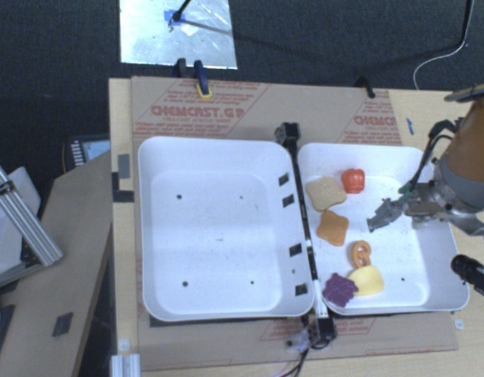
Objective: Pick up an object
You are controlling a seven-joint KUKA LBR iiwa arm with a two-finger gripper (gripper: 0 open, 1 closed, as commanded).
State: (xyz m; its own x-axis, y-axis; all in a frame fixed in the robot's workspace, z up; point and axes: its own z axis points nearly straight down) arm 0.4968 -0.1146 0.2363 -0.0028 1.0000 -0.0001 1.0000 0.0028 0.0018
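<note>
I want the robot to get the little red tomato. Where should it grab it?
Probably across the red tomato's round middle, coming straight down from above. It sits apart from the tan bread slice, so fingers fit on both sides.

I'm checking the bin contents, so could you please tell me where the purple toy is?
The purple toy lies in the right bin, at its near left corner, touching the yellow piece on its right.

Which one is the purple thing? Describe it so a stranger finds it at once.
Look in the right bin, the one holding the toys. Go to its near left corner, beside the divider between the bins. The purple thing sits there, touching a yellow piece; it is the only purple item, dark and lumpy.
</note>
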